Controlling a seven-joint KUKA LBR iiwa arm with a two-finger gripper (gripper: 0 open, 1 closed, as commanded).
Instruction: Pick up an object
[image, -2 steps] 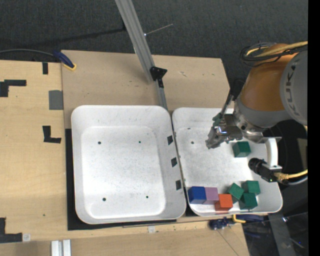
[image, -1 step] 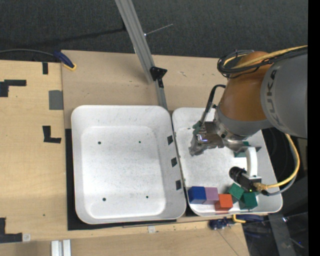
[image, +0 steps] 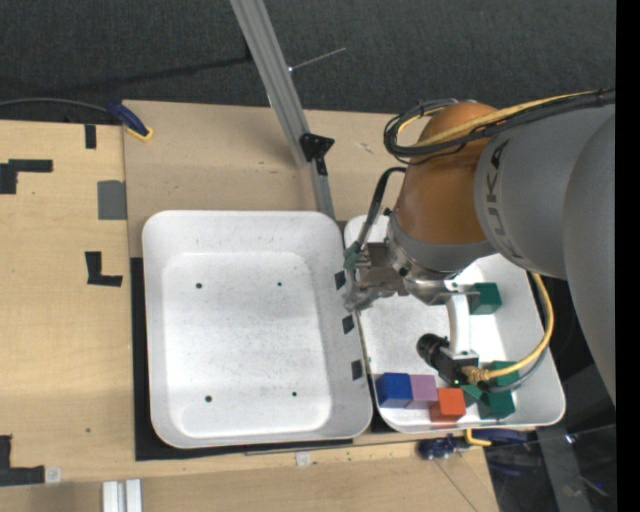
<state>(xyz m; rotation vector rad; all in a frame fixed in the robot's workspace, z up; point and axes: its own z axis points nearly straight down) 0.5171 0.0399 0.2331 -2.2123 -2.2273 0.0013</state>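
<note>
The arm's orange and grey wrist hangs over the right bin (image: 402, 338), hiding much of it. My gripper (image: 362, 288) points down at that bin's left rim, beside the wall shared with the left bin (image: 150, 240). A blue cube (image: 394, 388), a purple block (image: 424, 387), an orange cube (image: 450, 403) and a green block (image: 497, 403) lie in a row along the right bin's front edge. Another green block (image: 486, 297) sits near its right side. I see nothing held at the gripper.
A slanted metal pole (image: 285, 90) runs from the top of the view down to the bins' shared corner. Cables (image: 520, 360) loop from the wrist over the right bin. A blue and yellow tool (image: 133, 120) lies on the bench at far left.
</note>
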